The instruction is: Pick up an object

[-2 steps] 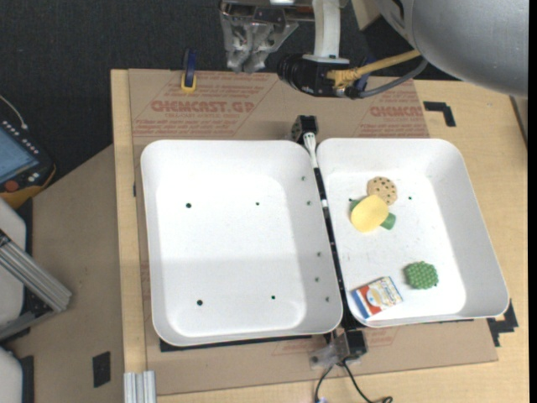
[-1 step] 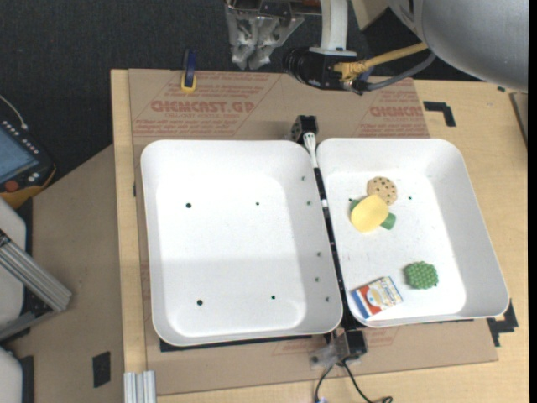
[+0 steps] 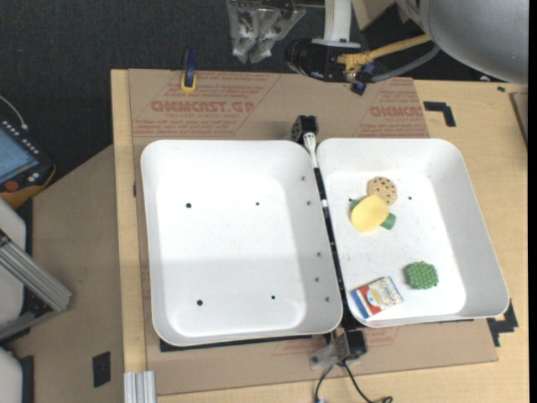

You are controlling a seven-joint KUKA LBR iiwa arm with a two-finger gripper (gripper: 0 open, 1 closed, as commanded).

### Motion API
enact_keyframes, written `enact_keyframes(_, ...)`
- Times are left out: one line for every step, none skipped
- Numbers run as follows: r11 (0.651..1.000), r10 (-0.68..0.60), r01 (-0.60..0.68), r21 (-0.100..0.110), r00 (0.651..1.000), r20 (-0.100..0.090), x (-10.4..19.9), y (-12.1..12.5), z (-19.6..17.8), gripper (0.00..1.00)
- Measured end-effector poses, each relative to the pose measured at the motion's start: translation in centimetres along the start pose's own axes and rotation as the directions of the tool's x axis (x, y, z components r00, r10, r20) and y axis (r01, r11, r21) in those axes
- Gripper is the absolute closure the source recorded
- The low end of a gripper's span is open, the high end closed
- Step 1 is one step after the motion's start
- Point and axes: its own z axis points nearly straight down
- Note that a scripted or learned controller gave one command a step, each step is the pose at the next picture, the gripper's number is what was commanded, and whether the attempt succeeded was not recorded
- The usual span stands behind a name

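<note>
White plastic marks the right bin (image 3: 470, 225), where a yellow piece (image 3: 368, 214) lies near its centre, while the gripper (image 3: 262, 32), holding nothing, hangs beyond the bench's far edge, so the approach is pending and needs a descent over it.

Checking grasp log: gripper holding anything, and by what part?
Nothing held: the gripper sits above the bins, away from the cookie, lemon, green ball and small box.
</note>
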Motion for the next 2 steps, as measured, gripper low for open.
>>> enact_keyframes(1.000, -0.001, 0.001, -0.004, 1.000, 0.000, 0.1, 0.0, -1.1, 1.00)
enact_keyframes(1.000, -0.002, 0.002, -0.008, 1.000, -0.001, 0.1, 0.1, -2.1, 1.00)
